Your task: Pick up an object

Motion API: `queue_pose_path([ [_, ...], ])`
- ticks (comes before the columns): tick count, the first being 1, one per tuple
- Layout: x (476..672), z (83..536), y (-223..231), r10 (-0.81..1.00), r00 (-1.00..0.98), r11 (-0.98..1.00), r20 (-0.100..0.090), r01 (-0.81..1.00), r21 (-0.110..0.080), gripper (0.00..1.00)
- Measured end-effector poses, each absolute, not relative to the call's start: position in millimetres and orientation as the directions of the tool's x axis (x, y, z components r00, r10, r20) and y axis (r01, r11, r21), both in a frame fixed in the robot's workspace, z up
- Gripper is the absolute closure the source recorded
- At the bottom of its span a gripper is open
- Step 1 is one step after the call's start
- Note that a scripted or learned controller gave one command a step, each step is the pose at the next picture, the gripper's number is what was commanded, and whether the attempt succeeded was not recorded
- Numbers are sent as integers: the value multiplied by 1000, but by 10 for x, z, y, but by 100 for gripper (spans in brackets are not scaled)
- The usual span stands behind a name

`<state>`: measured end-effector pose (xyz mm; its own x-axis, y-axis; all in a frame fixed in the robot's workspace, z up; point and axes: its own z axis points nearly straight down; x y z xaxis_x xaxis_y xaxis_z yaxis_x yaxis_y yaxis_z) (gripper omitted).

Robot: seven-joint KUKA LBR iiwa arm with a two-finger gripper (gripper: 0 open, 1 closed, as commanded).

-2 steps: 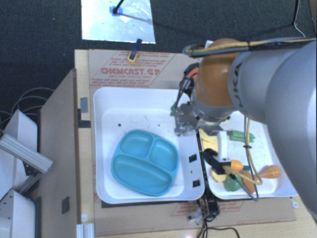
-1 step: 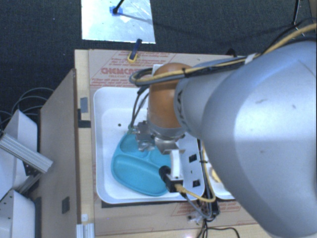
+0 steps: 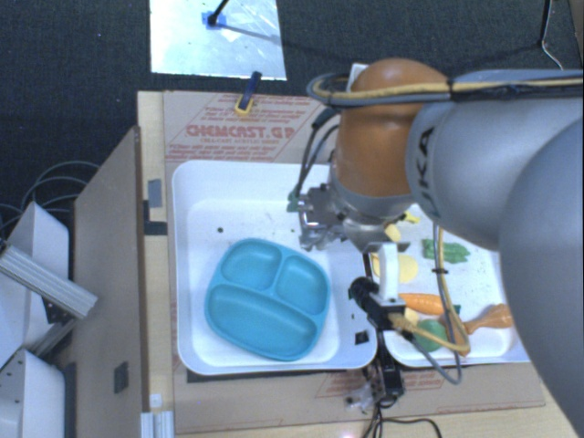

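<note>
The grey robot arm with an orange band point(image 3: 392, 126) is seen reaching in from the right, and the gripper point(image 3: 319, 231) is found at its end, over the right part of the shallow white left bin point(image 3: 196, 245). Whether the gripper is wide or narrow cannot be told, because it is mostly covered by the big wrist above it. A light blue plastic plate with three sections point(image 3: 267, 299) is laid flat in the left bin, just below and to the left of the gripper, with its top right corner very near the gripper. Whether the two are touching cannot be told. A tiny black speck point(image 3: 221, 231) is seen on the bin floor, well to the left of the gripper. The shallow white right bin point(image 3: 484, 352) is placed to the right of the gripper. In it, an orange toy carrot point(image 3: 422, 303) is laid below and to the right of the gripper, a flat green leafy piece point(image 3: 449, 252) is seen further right, and a small yellow piece point(image 3: 407, 268) is found between them. Both bins are set on a brown cardboard sheet with red letters point(image 3: 239, 130). A shiny silver sheet point(image 3: 214, 26) is laid far above the gripper, on the dark floor.
</note>
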<state>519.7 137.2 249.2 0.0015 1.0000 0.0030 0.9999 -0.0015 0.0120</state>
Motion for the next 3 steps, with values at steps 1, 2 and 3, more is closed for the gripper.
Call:
queue_pose_path([
  [1, 4937, 2790, 753, 1000, 4, -4, 0, 1000, 4, 100],
  [2, 4941, 2770, 788, 1000, -3, 3, 0, 1000, 2, 0],
  [3, 4853, 1852, 326, 1000, 4, -4, -2, 1000, -7, 0],
])
